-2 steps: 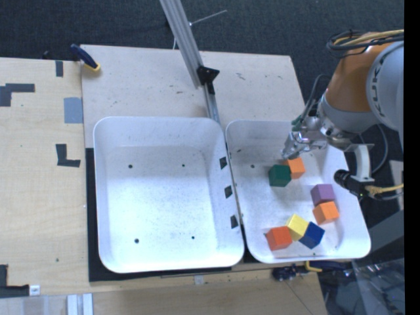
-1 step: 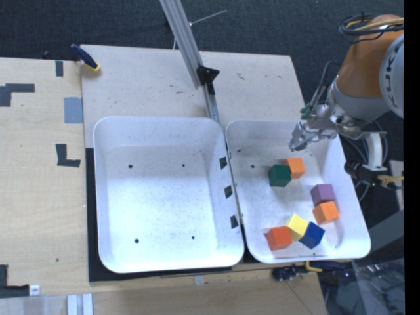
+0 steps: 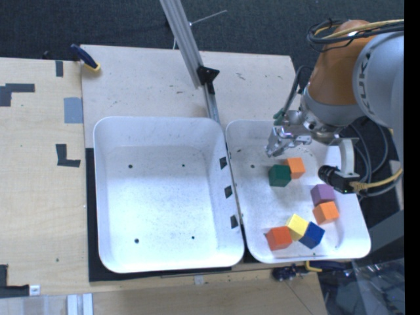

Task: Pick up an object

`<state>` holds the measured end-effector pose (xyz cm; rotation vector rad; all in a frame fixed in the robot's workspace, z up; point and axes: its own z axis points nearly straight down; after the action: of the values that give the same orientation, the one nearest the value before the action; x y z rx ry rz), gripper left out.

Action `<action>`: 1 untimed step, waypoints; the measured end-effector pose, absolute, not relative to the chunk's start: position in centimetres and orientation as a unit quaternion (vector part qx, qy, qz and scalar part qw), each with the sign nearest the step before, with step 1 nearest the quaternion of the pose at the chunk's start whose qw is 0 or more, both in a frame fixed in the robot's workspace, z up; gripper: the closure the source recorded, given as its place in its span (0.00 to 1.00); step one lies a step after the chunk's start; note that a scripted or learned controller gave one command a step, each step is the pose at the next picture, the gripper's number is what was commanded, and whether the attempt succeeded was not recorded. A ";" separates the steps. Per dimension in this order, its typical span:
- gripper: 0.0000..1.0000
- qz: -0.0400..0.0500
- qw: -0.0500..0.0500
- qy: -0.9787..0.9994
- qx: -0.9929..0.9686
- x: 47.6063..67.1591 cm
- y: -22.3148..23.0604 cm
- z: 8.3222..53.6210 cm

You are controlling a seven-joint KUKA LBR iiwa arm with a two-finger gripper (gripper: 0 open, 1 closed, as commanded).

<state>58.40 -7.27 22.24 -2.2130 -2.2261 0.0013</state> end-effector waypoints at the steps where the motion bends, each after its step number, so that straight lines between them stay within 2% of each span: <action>1: 1.00 0.000 0.001 -0.710 -0.705 58.4 -1.5 21.4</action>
<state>58.35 -1.53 21.39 -2.2116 -2.2272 0.0012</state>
